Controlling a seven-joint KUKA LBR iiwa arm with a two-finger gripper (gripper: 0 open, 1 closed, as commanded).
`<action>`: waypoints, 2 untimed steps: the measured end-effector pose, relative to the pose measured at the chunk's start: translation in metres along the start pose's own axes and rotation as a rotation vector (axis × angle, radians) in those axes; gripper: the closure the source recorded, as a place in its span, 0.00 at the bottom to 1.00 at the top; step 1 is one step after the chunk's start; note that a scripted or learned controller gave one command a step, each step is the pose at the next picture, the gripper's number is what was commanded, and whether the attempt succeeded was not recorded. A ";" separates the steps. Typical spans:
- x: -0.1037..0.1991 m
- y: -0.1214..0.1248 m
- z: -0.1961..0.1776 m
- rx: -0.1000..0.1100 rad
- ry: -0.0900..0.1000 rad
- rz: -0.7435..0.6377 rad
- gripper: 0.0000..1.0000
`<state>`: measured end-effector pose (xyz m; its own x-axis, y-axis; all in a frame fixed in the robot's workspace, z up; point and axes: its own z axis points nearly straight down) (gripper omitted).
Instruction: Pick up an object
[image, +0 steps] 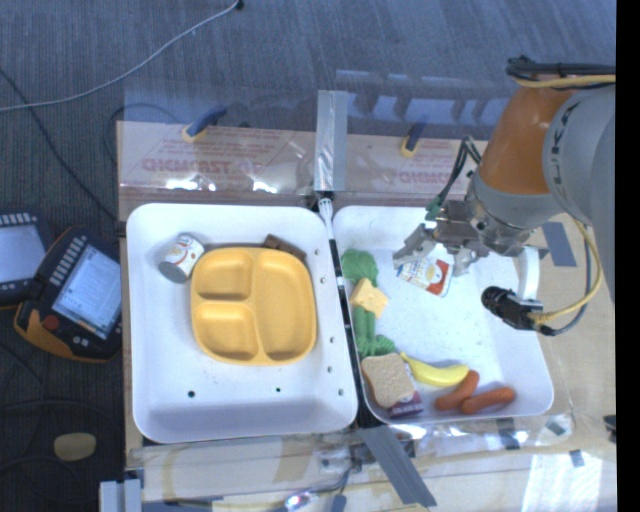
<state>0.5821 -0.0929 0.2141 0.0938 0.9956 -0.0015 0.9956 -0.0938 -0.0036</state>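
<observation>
The arm (545, 140) reaches in over the right bin (520, 360), and its end effector (440, 252) hangs above that bin's far half with its fingers spread wide around a small white and red carton (428, 272), though whether they touch it I cannot tell. In the left bin (150, 390), beside the right bin, lies a yellow 3-compartment plate (252, 303) with a small can (180, 256) at its far left corner; along the right bin's left and near walls sit green leafy pieces (358, 268), a cheese wedge (369, 298), a sandwich slice (388, 380), a banana (440, 374) and 2 sausages (475, 400)
</observation>
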 end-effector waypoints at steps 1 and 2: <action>0.030 -0.011 0.000 -0.001 -0.002 -0.074 1.00; 0.003 -0.043 -0.010 -0.001 -0.002 -0.201 1.00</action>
<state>0.5396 -0.0860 0.2240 -0.1066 0.9943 -0.0024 0.9943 0.1066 -0.0027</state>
